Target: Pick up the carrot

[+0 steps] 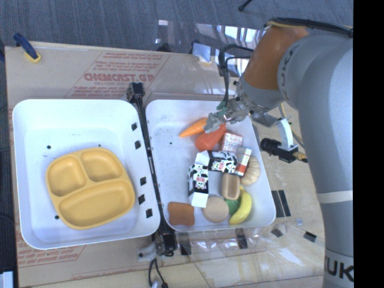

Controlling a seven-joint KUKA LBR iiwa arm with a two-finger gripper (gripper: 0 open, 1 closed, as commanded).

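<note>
Carrot (194, 128): being rested in the right bin (157, 161), at twelve o'clock of the toy pile.
Gripper (215, 122): being held at the carrot's three o'clock end; finger opening cannot be told.

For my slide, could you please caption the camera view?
Gripper low over the carrot in the right bin.

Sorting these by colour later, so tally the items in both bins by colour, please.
Orange or red: 2, the carrot and a red piece
Yellow: 2, the tray and banana
Black-and-white: 2 cartons
Tan or brown: 4
White-and-red packets: 2
Total: 12
</note>
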